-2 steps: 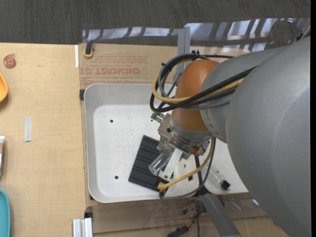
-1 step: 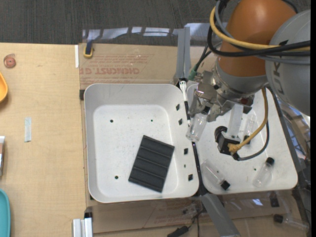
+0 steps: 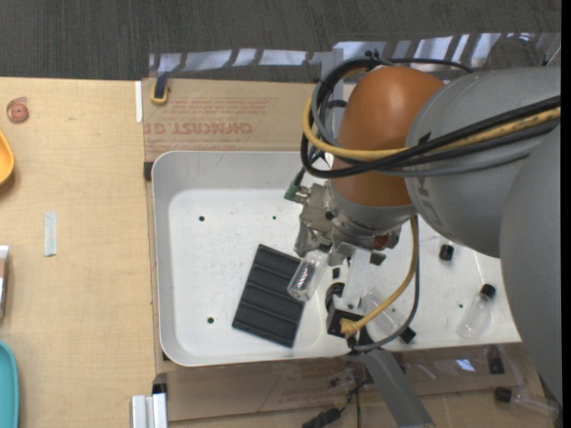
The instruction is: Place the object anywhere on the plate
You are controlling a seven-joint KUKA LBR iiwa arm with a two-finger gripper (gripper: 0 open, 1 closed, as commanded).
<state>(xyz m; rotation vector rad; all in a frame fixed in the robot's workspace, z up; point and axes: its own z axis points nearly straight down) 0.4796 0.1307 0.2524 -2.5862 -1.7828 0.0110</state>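
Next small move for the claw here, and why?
Probably nudge left in view, toward the middle of the black ribbed plate: the clear object at the claw sits just over the plate's right edge, so a drop here may miss.

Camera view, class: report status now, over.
Gripper low in the left bin, over the black plate's right edge. Clear bottle at its tip, overlapping plate. Grip unconfirmed.
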